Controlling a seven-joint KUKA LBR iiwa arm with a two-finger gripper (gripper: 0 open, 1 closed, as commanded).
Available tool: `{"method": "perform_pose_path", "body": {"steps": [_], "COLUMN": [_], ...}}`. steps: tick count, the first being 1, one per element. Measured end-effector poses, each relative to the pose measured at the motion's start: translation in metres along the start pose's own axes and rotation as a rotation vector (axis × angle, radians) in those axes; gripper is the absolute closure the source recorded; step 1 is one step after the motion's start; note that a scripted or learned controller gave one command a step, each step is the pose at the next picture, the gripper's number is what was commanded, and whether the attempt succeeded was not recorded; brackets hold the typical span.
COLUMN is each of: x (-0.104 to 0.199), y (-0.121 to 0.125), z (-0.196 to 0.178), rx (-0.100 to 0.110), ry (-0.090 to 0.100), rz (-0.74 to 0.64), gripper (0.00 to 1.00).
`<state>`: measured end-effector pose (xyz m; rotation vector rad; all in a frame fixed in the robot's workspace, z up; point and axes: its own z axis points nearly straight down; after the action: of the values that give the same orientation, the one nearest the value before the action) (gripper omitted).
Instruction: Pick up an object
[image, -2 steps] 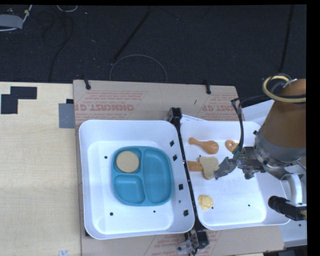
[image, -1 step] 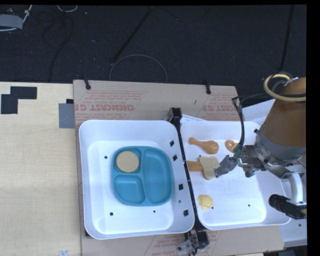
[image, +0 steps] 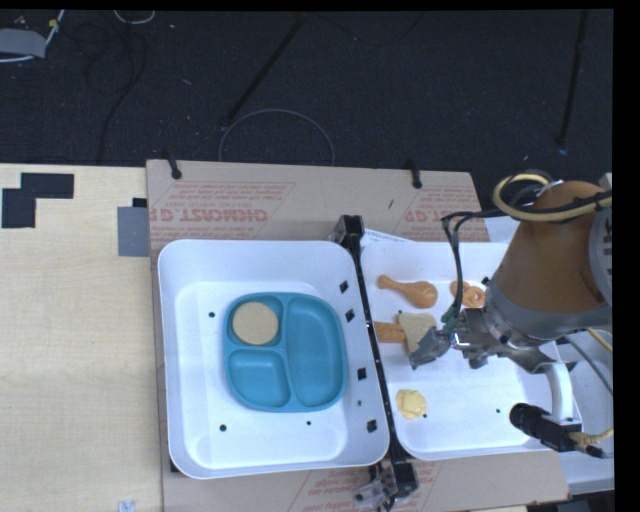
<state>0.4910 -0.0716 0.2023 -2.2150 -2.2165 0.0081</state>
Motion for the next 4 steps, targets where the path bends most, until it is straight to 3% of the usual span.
{"method": "perform_pose_path", "body": {"steps": [2, 3, 4], "x": [-0.01, -0.012, -0.019], "y": [-0.003, -0.002, -0.008], "z": [0.094, 0.082, 0.035], "rx": [0.0, -0.002, -0.01], "ry": [0.0, 0.0, -0.002], "rz": [0.001, 0.008, 0.006], "gripper": [0.0, 1.0, 1.0]}}
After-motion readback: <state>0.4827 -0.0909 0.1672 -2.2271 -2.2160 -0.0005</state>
